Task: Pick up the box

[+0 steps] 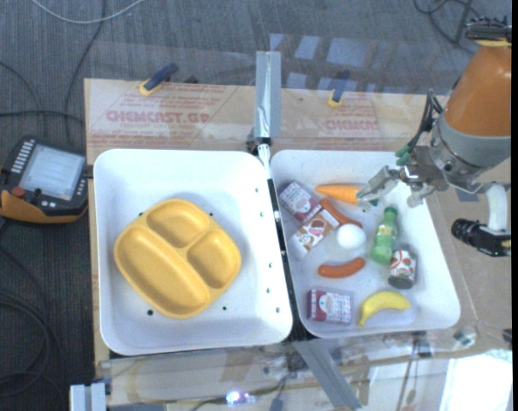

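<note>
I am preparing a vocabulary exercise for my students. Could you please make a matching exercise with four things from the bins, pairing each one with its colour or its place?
Things:
1. divided plate
2. egg
3. banana
4. bottle

Descriptions:
A. green, just right of the egg
B. yellow, alone in the left bin
C. white, in the middle of the right bin
D. yellow, near the front edge of the right bin

Pairs: 1-B, 2-C, 3-D, 4-A

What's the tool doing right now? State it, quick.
Tool: open, holding nothing, poised over the top of the right bin by the carrot.
</note>
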